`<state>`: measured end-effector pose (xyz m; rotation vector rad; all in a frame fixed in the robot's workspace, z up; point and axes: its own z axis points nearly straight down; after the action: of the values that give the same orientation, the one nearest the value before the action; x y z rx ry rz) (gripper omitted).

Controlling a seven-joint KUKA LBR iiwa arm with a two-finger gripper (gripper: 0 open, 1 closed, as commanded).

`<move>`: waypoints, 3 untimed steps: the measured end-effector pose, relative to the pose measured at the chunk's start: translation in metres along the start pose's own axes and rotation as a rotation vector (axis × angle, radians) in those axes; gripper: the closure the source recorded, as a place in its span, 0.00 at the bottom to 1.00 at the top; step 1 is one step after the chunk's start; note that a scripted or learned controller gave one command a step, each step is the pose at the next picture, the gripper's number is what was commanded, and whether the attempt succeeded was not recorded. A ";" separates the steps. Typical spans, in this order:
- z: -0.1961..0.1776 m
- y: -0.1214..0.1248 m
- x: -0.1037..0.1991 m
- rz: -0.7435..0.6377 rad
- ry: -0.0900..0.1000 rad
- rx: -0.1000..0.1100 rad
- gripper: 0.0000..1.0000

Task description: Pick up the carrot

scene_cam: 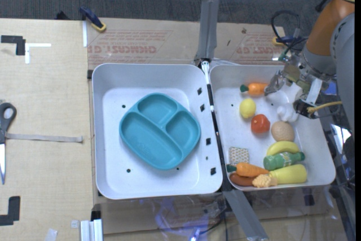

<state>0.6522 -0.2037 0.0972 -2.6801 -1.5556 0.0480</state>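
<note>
A small orange carrot with a green top point(256, 88) lies at the far edge of the right bin point(321, 138). My gripper point(280, 93) hangs just to its right, low over the bin's far right part, close to the carrot's tip. Nothing shows in its grasp. A second, longer orange carrot point(251, 169) with a green leaf end lies near the bin's front edge, among other toy foods.
The right bin also holds a lemon point(247, 108), a tomato point(260, 123), a beige egg shape point(282, 131), a banana point(282, 148), a green bottle point(284, 160), corn point(264, 180) and a cracker point(239, 154). A blue divided plate point(160, 130) lies in the left bin point(107, 93).
</note>
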 end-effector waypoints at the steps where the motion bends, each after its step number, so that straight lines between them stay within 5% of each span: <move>1: 0.002 -0.011 0.007 0.084 -0.011 -0.034 0.00; 3: 0.004 -0.017 0.015 0.345 -0.006 -0.023 0.00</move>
<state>0.6451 -0.1820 0.0936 -2.9338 -1.0834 0.0500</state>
